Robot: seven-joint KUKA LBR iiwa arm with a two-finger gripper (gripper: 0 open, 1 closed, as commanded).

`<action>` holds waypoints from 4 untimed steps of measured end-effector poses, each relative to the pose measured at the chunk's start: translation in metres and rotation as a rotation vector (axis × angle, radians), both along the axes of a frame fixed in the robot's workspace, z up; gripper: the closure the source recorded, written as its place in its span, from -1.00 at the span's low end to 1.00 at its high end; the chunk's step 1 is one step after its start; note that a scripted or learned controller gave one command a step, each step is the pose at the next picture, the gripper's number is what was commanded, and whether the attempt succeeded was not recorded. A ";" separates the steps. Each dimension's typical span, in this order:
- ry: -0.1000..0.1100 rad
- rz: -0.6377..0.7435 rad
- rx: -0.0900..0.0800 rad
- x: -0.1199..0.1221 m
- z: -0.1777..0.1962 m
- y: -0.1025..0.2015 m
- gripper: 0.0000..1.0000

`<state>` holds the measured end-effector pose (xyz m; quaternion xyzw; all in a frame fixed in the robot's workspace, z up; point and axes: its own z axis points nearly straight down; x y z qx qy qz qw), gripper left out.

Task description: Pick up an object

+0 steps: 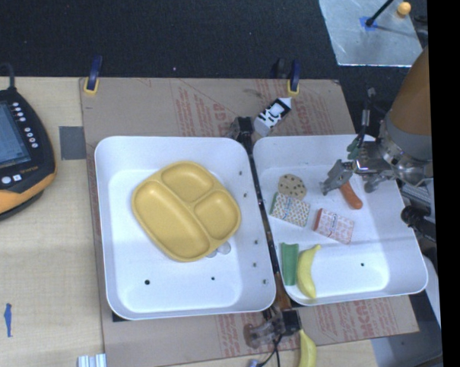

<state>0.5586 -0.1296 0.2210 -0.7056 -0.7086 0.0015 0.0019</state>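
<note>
In the right bin (386, 278) lie a round brown cookie (292, 185), a patterned packet (291, 210), a red-and-white wafer packet (334, 224), a green block (289, 262) and a yellow banana (308, 270). An orange carrot-like piece (352, 196) lies near the bin's far right. My gripper (354, 178) hangs just over that orange piece, its grey fingers spread to either side of it. The gripper is open, and nothing is lifted.
The left bin (120, 290) bears a yellow divided plate (186, 210). A teach pendant (12, 154) rests at the far left of the bench. A second banana (304, 354) lies outside the bins at the front. Clamps (293, 76) hold the cardboard at the back.
</note>
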 end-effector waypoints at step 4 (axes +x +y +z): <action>-0.004 0.001 0.001 0.098 -0.028 0.051 1.00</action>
